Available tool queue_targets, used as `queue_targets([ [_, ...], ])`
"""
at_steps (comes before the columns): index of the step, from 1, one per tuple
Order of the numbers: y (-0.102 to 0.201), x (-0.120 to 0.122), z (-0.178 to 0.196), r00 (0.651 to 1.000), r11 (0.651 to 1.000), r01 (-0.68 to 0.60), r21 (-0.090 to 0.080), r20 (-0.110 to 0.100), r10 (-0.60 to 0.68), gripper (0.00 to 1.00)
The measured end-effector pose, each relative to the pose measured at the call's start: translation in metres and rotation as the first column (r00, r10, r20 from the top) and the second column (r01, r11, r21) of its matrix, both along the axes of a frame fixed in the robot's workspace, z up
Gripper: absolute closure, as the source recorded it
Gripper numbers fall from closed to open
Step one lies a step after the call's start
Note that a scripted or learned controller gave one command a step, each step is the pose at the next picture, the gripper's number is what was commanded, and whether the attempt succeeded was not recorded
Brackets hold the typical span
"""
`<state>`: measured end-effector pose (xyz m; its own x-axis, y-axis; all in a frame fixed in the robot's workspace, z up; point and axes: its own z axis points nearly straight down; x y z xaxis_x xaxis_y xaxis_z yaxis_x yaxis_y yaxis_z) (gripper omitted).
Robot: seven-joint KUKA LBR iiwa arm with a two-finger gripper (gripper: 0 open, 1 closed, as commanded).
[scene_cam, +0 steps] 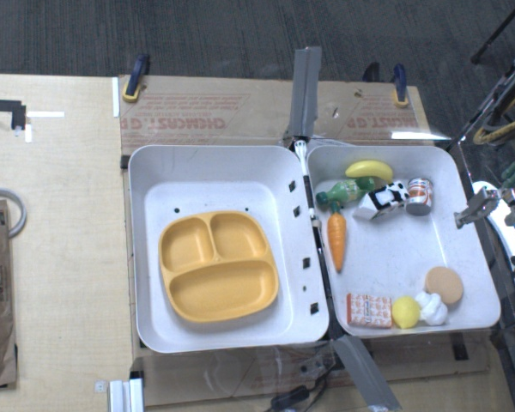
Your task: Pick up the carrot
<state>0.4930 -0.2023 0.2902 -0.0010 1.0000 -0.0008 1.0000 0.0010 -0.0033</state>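
The carrot (pixel 336 241) is orange and tapers toward the near side. It lies flat in the right bin (pixel 463 256), close against the bin's left wall. Its thick end almost touches a green toy vegetable (pixel 338 195) just behind it. Bare bin floor lies to the right of the carrot.
Behind the carrot lie a yellow banana (pixel 368 170), a black-and-white toy (pixel 386 197) and a small can (pixel 420 194). Along the near wall sit a pink packet (pixel 369 309), a lemon (pixel 405 312), a white garlic (pixel 431 307) and a tan round (pixel 445 283). The left bin (pixel 146 230) holds a yellow divided plate (pixel 173 292). A metal piece (pixel 476 209) juts over the right rim.
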Motion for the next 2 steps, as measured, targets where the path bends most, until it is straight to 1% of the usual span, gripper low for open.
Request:
queue_targets([
  [1,0.0,0.0,0.0,1.0,1.0,0.0,0.0,0.0,0.0,0.0],
  [2,0.03,-0.014,0.088,0.887,0.887,-0.462,-0.001,0.003,0.462,0.0],
])
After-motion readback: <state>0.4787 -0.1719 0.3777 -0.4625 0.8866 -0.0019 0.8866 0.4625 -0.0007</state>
